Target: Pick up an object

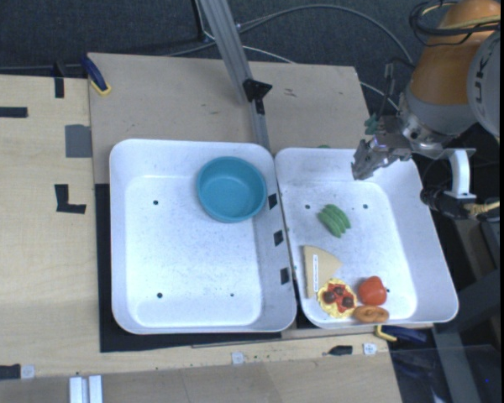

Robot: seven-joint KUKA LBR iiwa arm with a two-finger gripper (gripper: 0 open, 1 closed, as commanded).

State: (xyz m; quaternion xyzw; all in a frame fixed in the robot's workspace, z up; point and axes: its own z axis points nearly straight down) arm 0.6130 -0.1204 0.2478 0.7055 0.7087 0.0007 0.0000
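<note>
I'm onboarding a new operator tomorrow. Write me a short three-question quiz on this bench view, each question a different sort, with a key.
1. True or false: the blue bowl sits in the right bin.
2. Multiple choice: what lies nearest the tool? A) green vegetable B) red tomato C) pizza slice
3. Fill in: the tool hovers over the ____ corner of the right bin.

Key: 1. False, it is in the left bin. 2. A. 3. Far (top in view), near its middle.
</note>
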